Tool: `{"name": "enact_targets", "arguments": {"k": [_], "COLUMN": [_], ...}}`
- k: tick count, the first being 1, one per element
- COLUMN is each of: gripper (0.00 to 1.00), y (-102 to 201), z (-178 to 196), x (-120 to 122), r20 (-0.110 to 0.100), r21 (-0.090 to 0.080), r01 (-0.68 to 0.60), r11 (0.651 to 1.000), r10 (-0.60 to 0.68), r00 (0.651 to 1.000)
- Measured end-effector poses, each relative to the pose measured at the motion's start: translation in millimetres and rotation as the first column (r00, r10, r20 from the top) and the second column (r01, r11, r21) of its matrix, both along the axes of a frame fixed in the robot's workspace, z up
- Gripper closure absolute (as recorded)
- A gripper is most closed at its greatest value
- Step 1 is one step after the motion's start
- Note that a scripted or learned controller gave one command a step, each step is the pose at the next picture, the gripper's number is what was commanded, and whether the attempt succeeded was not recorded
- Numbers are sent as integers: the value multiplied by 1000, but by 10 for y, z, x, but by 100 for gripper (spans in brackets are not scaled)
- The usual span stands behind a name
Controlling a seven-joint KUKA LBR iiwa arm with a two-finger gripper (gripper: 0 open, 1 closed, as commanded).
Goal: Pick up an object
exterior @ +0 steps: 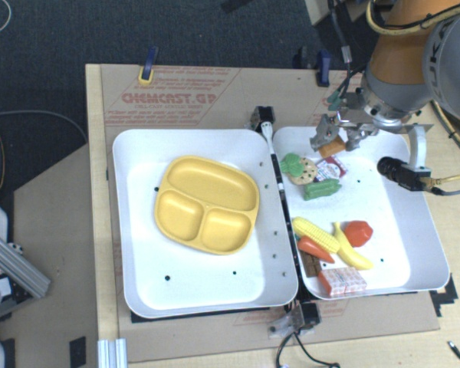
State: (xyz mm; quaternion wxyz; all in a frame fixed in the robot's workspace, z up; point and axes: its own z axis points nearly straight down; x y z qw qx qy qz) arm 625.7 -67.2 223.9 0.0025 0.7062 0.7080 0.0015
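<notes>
While over the right bin (422,228) — end effector (331,142) grips an orange piece (332,147) | yellow tray (206,204) — left bin (130,205)

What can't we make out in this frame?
- Gripper in the camera view: too small and blurred to tell whether the orange-brown bit at its tip is held.
- Green items near the top of the right bin: overlapped, their shapes run together.
- Red-and-white box: print too small to read.
- Brown item under the carrot: mostly covered.
- Arm: cut off by the top and right edges.
</notes>
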Motion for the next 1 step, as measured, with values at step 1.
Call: {"name": "enact_targets", "arguments": {"k": [1], "gripper": [100], "y": [18], "z": [-81], "x": [194], "r20": [-1], "r21": [-1], "r01": [1], "r11": [1000], "r10": [-1], "r00": [1000]}}
